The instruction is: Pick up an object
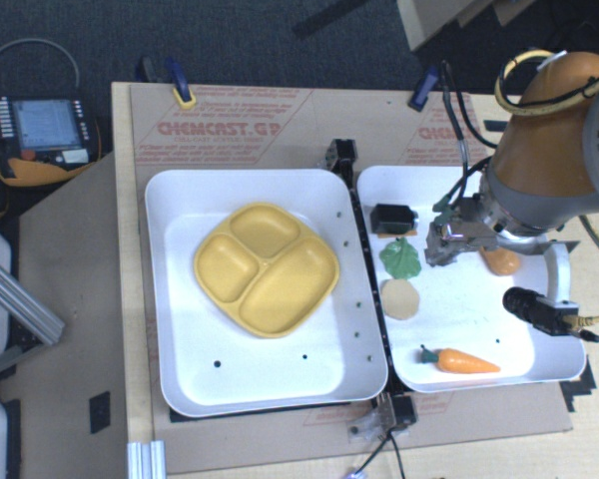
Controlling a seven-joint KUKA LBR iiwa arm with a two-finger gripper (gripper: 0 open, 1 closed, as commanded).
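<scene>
Dk blue carpet (pixel 230 28); cardboard-topped bench (pixel 130 267); pendant (pixel 42 128) at left.

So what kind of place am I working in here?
Probably a robotics lab test bench: two white bins on a board, toy food like a carrot, and a teach pendant off to the side.

A tan bench (pixel 130 267) bears two white bins, left bin (pixel 170 297) and right bin (pixel 479 377), side by side.

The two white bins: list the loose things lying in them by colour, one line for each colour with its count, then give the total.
Yellow: 1, the divided plate in the left bin
Green: 1, the leafy piece in the right bin
Black: 1, the block
Beige: 1, the round piece
Orange: 2, the carrot and the rounded piece
Total: 6
</scene>
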